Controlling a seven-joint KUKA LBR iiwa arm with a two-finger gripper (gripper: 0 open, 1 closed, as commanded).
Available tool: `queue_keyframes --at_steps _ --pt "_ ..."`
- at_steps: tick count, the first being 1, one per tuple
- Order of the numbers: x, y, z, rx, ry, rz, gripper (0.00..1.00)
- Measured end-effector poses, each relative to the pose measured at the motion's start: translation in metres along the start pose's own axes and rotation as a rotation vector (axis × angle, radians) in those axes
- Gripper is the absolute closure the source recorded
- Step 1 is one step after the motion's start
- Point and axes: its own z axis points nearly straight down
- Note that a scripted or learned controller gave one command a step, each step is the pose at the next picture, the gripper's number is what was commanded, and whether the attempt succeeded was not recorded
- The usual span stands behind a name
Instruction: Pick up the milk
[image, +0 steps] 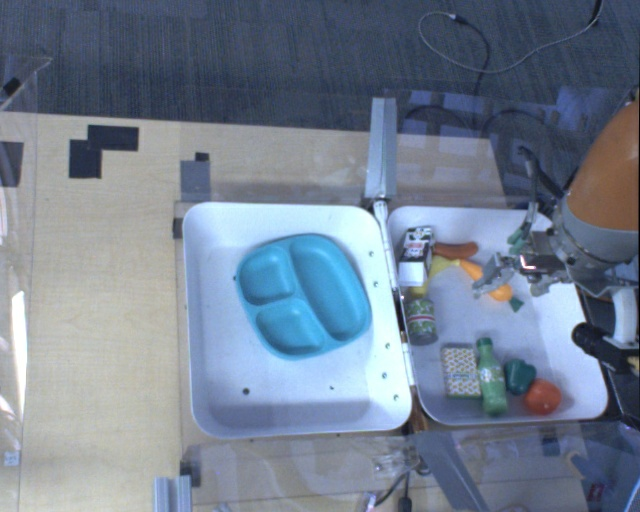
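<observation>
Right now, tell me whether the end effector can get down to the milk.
Probably yes. The end effector hangs over the right bin, and the milk lies uncovered by the bin's left wall. The sausage and can sit close, so the approach is tight.

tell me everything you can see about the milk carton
The milk is a small carton, white with dark printing and a touch of red, apparently card. It lies on its side at the top left of the right bin, along the wall by the divider. A white-capped item sits just below, seemingly touching it. Nothing grips it.
</observation>
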Motion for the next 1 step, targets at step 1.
queue_keyframes --at_steps 1 --pt "0.0008 0.002 -0.0117 -0.006 0.0 -0.003 1.0"
